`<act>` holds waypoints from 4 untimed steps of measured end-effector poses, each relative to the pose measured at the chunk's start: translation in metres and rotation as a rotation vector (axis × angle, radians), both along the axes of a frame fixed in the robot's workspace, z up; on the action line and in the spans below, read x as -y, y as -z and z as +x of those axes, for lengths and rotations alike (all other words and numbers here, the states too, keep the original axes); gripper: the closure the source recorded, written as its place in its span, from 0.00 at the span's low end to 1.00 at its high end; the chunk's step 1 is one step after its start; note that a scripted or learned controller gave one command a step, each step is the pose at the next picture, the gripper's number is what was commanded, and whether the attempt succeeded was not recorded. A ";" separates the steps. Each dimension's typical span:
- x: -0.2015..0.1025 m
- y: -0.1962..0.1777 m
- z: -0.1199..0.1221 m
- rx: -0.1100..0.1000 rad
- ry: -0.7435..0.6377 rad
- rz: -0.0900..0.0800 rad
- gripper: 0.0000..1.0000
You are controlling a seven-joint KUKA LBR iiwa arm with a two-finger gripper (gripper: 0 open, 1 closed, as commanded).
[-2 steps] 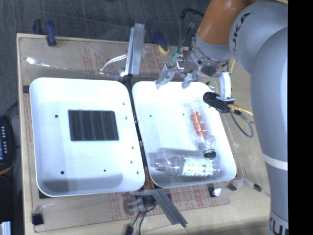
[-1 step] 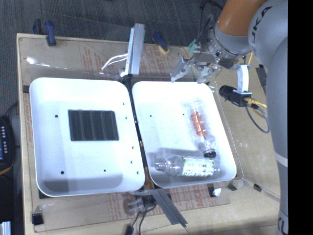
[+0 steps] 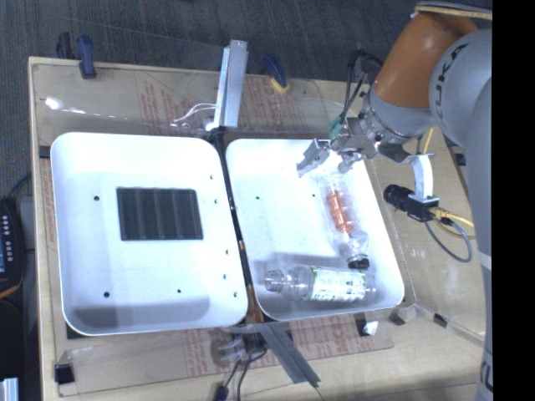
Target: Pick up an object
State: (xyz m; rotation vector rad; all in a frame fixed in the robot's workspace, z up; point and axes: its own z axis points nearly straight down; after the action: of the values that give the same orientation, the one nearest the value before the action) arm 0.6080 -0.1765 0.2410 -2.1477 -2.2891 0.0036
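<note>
My gripper (image 3: 329, 159) hangs over the far part of the right bin (image 3: 276, 161), its two fingers spread apart and nothing between them. Just in front of it a clear bottle with orange contents (image 3: 341, 215) lies lengthwise along the bin's right side, its black cap (image 3: 358, 263) pointing toward the near wall. Across the near end of the same bin lies a second clear bottle with a green label (image 3: 322, 284).
A dark ribbed rectangular panel (image 3: 159, 214) lies flat in the middle of the left bin (image 3: 84, 266). A metal bar (image 3: 231, 82) stands at the back between the bins. Blue clamps (image 3: 84, 53) hold the board's far edge.
</note>
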 end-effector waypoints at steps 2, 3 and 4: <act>0.021 -0.020 -0.019 0.004 0.002 -0.001 0.00; 0.021 -0.030 -0.019 0.003 0.000 -0.002 1.00; 0.021 -0.030 -0.019 0.003 -0.001 -0.002 0.00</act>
State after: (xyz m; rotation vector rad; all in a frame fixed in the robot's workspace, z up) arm 0.5893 -0.1973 0.2706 -2.1497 -2.2923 0.0020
